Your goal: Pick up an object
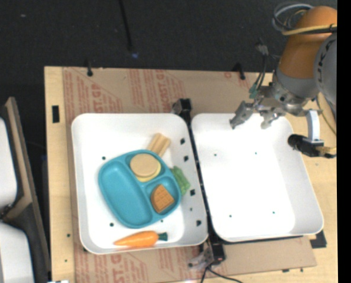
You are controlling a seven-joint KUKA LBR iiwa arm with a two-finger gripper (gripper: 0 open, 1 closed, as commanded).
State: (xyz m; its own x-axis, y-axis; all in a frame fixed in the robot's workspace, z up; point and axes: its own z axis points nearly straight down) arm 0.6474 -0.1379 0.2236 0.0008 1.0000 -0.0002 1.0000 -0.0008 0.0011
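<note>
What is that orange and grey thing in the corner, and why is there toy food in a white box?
That is a robot arm, and the camera looks down on it from above. At its end is a gripper, two fingers for grabbing, open now and holding nothing. It hovers at the top edge of the right bin. The left bin holds a blue tray with a round cookie and a brown cracker, plus a carrot and a wooden block. The robot's job is to pick something up.

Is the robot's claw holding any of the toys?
No. The gripper hangs open above the far edge of the right bin with nothing between its fingers. The toys lie in the left bin.
</note>
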